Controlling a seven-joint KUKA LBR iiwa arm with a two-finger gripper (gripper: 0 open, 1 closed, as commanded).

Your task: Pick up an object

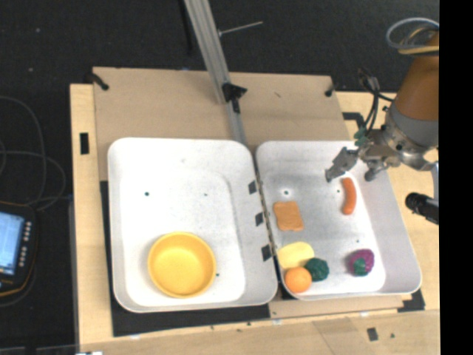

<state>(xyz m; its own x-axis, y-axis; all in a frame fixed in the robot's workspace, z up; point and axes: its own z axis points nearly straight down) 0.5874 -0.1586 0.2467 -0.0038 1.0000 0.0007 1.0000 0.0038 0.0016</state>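
Note:
My gripper (356, 167) hangs over the back of the right bin (310, 161), its two fingers spread open with nothing between them. Just below it lies an orange sausage-shaped piece (348, 196), a little in front of the fingertips. A tan slice of bread (288, 215) lies near the bin's left wall. A pale yellow piece (295, 254), an orange (298, 279), a dark green piece (318, 269) and a purple piece (361, 262) sit along the front.
The left bin (177, 176) holds a yellow bowl (181, 264) at its front. A metal pole (211, 50) slants up from the back between the bins. A black handheld screen (11, 246) sits at the far left.

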